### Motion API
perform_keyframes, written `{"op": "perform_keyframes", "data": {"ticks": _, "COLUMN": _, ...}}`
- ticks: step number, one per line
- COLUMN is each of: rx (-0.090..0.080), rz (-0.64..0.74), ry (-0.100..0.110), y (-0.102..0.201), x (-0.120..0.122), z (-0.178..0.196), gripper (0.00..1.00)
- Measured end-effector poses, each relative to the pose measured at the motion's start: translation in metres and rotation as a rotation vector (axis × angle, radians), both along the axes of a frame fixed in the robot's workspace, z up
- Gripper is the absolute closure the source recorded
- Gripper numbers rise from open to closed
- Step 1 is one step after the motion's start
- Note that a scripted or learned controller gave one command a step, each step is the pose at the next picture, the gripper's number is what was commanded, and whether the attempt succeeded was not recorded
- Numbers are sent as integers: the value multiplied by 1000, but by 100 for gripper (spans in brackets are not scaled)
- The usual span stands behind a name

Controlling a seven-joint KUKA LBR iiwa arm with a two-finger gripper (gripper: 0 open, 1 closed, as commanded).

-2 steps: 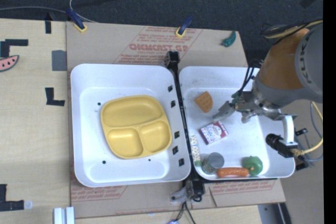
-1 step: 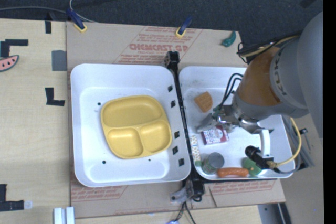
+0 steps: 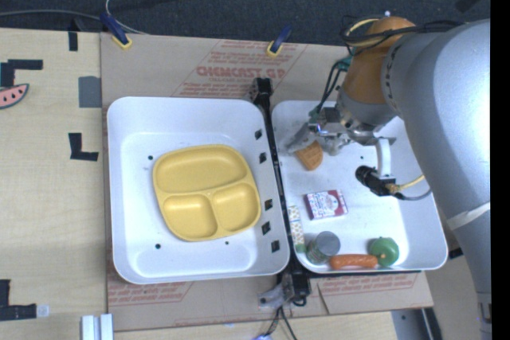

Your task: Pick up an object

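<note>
The grey arm with an orange band leans in from the right over the right white bin (image 3: 414,239); its two-finger gripper (image 3: 319,138) hangs low over a small tan bread-like piece (image 3: 311,156), probably the target, lying in the bin's upper-left part; whether the fingers are closed on it, I cannot tell.

The tool (image 3: 317,141) is small and partly covered by the wrist, so its fingers cannot be made out, nor whether they touch the brown object (image 3: 310,156) just below. The arm (image 3: 454,115) is cut off by the right edge. The print on the pink packet (image 3: 325,205) is too small to read.
</note>
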State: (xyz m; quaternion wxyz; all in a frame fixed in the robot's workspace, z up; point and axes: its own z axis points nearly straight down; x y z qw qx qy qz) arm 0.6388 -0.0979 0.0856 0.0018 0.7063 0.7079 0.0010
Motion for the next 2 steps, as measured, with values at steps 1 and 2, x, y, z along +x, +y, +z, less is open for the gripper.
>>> {"op": "perform_keyframes", "data": {"ticks": 1, "rx": -2, "rz": 0, "ry": 3, "y": 0, "x": -1, "z": 9, "gripper": 100}}
{"op": "perform_keyframes", "data": {"ticks": 2, "rx": 1, "rz": 0, "ry": 2, "y": 69, "x": -32, "z": 182, "gripper": 100}}
